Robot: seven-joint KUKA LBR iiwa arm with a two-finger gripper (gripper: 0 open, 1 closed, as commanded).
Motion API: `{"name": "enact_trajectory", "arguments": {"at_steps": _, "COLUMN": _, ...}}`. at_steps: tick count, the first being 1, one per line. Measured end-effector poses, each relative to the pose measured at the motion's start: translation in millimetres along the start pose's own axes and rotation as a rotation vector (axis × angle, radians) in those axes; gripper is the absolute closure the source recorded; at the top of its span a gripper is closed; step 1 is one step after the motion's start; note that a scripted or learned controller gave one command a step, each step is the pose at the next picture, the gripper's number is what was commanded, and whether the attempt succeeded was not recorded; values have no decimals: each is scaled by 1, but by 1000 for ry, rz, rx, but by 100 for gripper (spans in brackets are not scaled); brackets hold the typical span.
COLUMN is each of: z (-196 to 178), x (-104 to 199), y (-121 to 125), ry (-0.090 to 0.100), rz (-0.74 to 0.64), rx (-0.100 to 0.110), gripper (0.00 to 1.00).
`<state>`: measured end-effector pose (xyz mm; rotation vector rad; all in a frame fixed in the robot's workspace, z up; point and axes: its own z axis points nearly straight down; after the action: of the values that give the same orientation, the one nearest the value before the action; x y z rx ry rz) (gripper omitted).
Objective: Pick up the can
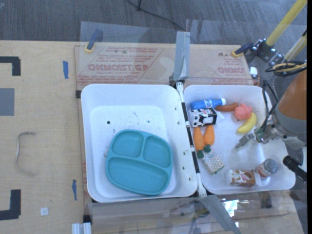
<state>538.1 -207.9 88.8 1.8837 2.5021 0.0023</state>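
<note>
Wooden surface (44, 106), two white bins. Can (267, 167) lying in right bin (229, 92) corner; hand (251, 139) hovering nearby, angled in, grip state unclear tbh.

Grey arm (292, 123), orange band (297, 99)

A divided plate (140, 162) lies in the left bin (92, 130).
</note>
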Motion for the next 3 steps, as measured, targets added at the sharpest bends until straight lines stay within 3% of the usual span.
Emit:
{"name": "enact_trajectory", "arguments": {"at_steps": 1, "z": -26, "x": 0, "y": -61, "ry": 8, "rz": -312, "rx": 5, "gripper": 0}}
{"name": "enact_trajectory", "arguments": {"at_steps": 2, "z": -26, "x": 0, "y": -61, "ry": 8, "rz": -313, "rx": 5, "gripper": 0}}
{"name": "enact_trajectory", "arguments": {"at_steps": 3, "z": -36, "x": -3, "y": -61, "ry": 4, "rz": -307, "rx": 1, "gripper": 100}}
